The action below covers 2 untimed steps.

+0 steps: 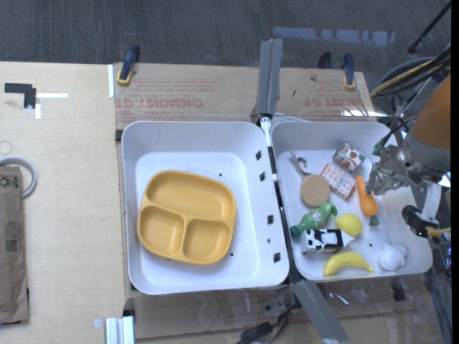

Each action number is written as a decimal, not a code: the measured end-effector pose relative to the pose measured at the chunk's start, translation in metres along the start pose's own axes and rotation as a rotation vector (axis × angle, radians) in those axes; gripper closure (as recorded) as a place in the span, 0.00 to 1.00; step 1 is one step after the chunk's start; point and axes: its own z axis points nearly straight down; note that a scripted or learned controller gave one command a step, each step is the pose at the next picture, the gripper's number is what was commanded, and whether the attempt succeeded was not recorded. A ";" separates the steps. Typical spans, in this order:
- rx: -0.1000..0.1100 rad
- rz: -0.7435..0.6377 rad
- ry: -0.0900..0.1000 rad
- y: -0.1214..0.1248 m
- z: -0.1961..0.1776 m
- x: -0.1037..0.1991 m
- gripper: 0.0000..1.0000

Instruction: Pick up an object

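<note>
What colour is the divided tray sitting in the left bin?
Yellow-orange all over, plain with no pattern. The divided tray shows best in the camera view.

Arm point(436, 131) cut off at right edge, brown bag point(12, 241) at left (its print unreadable).

Yellow 3-compartment tray point(188, 216) in left bin point(133, 213); brown bag point(12, 241) at bench's left edge.

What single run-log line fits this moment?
arm: over right bin | gripper: above carrot | grasp: unconfirmed
</note>
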 end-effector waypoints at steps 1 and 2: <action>0.000 -0.094 0.000 0.002 -0.025 0.042 1.00; 0.000 -0.094 0.000 0.002 -0.025 0.042 0.00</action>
